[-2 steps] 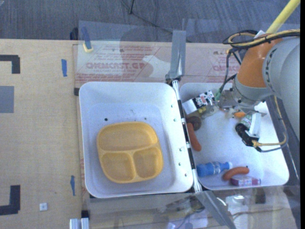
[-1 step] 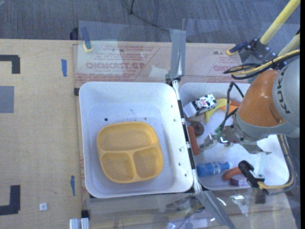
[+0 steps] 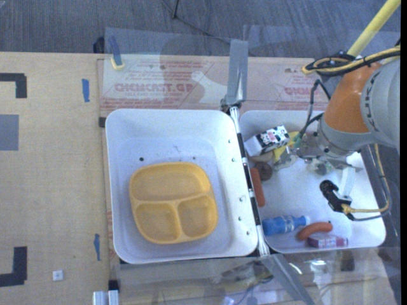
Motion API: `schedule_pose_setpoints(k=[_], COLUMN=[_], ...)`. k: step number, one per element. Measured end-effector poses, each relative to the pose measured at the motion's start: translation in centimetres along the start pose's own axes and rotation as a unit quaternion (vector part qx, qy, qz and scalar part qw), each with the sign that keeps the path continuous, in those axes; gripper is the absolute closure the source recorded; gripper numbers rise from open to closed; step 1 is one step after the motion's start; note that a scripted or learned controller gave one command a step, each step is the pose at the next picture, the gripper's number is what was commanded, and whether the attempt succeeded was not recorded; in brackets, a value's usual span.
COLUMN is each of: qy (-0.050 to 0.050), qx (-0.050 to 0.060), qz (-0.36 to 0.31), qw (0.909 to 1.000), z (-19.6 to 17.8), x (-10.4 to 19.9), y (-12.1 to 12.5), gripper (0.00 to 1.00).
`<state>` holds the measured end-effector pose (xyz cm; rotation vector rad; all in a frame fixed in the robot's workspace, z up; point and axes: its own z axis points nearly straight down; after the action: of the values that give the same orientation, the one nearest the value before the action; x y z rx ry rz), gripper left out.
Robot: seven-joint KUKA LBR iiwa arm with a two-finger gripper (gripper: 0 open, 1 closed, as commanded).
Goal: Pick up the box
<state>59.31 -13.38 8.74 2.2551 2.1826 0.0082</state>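
Note:
A small white box point(image 3: 272, 137) with black patches and a bit of pink lies tilted at the upper left of the right bin point(image 3: 369, 234). The gripper point(image 3: 297, 150) hangs low beside the box's right end, under the grey wrist and orange band point(image 3: 350, 100). It is close to or touching the box, and I cannot tell which. A second, flat pink box point(image 3: 329, 241) lies at the bin's front edge, well away from the gripper.
The right bin also holds a brown-red sausage point(image 3: 258, 186), a dark round piece point(image 3: 264, 170), a blue bottle point(image 3: 284, 224) and an orange-red sausage point(image 3: 315, 229). A black cable end point(image 3: 332, 194) dangles below the wrist. A yellow divided tray point(image 3: 173, 202) sits in the left bin point(image 3: 127, 132).

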Motion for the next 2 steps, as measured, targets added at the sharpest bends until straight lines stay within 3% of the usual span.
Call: schedule_pose_setpoints(k=[1, 2], qy=[0.003, -0.002], qx=[0.0, 0.003], qz=[0.127, 0.21], qw=[0.9919, 0.9777], z=[0.0, -8.1], x=[0.4, 4.3], y=[0.5, 1.3], gripper=[0.0, 0.0])
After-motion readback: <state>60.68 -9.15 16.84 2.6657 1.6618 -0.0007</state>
